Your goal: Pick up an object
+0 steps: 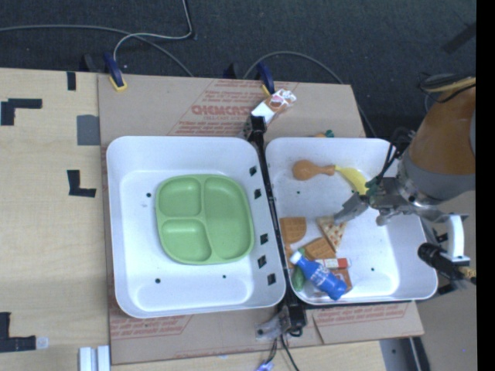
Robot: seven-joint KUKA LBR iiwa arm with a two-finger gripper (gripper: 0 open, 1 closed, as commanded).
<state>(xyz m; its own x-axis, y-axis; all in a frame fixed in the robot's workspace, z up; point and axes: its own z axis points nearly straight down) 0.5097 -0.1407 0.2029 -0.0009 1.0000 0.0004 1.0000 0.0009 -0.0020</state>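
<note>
The grey arm's two-finger gripper (349, 209) hangs low over the right-hand shallow white bin (402, 284), its dark fingers spread a little with nothing between them, the tip just beside a tan triangular cracker-like piece (332, 229). That seems the likeliest target, since the orange toy drumstick (308, 169), yellow banana (354, 178) and blue bottle (321, 275) lie further off. The green divided plastic plate (205, 217) sits alone in the left white bin (124, 207), apart from the arm.
</note>
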